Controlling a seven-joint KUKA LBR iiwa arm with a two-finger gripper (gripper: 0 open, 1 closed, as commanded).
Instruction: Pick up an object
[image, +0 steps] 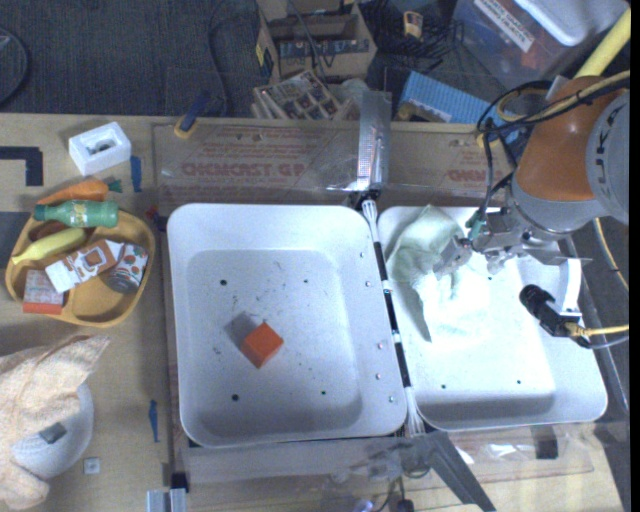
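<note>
Gripper (463, 250): at 2 o'clock, low in right bin (520, 400), finger spread unreadable, grasp unconfirmed.
Cloth (425, 265): crumpled beneath gripper, touching.
Orange block (263, 344): left bin (200, 240), 8 o'clock, well apart.
Risk: thin fold slipping free during lift.

This looks like a robotics lab or test cell: a wooden worktop (100, 420) carries two shallow white bins (190, 300) side by side, with a grey-and-orange industrial arm (565, 150) reaching over the right one. Loose cables (300, 30) and what seem to be boxes of parts (300, 95) crowd the dark floor behind. A bowl of toy food (80, 270) sits at the left.
</note>
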